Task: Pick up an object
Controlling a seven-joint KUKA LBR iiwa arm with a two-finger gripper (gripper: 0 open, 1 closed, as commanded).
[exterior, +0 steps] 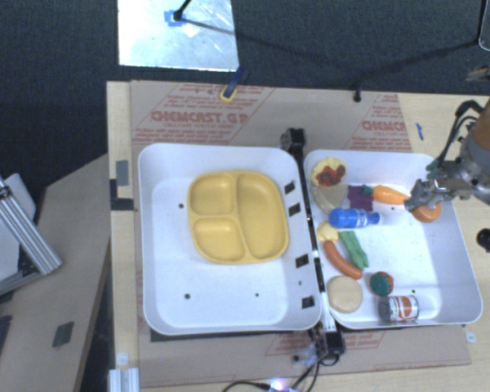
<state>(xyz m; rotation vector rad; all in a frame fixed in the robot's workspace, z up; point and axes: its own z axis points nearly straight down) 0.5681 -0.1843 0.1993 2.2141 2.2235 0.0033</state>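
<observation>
Red soup can [402, 307] lies nearest, untouched. My end effector [423, 199] hovers over an orange piece [427, 213]; I cannot tell its state. Nothing looks lifted yet.

Yellow tray [237, 217] smooth plastic, semi-gloss (bins [163, 243] likewise); bench [196, 113] probably matt cardboard.

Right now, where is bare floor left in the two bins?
Left bin: a band around the yellow plate. Right bin: floor right of the green vegetable, below the gripper. Toys crowd its left side.
</observation>
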